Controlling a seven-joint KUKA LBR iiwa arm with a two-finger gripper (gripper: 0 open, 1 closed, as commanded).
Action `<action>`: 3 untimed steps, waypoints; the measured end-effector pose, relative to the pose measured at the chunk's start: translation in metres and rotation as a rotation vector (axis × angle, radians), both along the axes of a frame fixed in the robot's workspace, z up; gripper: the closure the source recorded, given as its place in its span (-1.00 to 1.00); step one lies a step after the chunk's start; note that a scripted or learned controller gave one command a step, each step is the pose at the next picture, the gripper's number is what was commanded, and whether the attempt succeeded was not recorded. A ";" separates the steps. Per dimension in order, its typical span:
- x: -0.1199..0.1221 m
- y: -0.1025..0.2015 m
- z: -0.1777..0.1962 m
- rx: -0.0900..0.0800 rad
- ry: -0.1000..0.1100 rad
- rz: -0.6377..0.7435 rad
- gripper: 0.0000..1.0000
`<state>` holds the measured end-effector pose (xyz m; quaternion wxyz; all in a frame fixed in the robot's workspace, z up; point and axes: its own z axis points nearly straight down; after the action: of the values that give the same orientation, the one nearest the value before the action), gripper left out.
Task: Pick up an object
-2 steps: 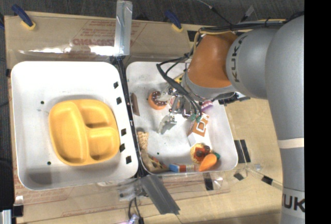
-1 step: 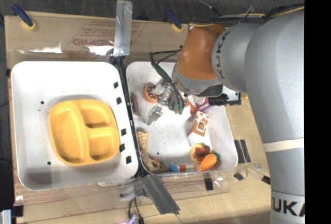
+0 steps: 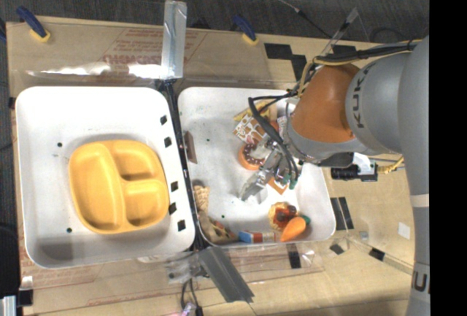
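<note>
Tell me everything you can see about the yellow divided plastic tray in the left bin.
The yellow divided plastic tray looks like smooth, slightly glossy moulded plastic with rounded corners. Raised ridges split it into three compartments: one long one on its left and two smaller ones on its right. It lies flat and face up, turned slightly, on the floor of the left white bin, near the middle. All three compartments look bare, and it touches just the bin floor.

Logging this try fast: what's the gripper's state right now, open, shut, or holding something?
Gripper: low over the right bin, nothing seen between its fingers; open or shut cannot be told.
</note>
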<state>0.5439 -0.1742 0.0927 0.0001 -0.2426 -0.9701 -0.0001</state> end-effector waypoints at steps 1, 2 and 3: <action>0.047 0.006 -0.001 0.001 0.005 -0.077 -1.00; -0.027 -0.036 0.001 -0.002 -0.004 -0.078 -1.00; 0.013 -0.037 0.002 -0.002 -0.004 -0.026 -1.00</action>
<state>0.5572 -0.2109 0.0949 -0.0023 -0.2553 -0.9668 0.0004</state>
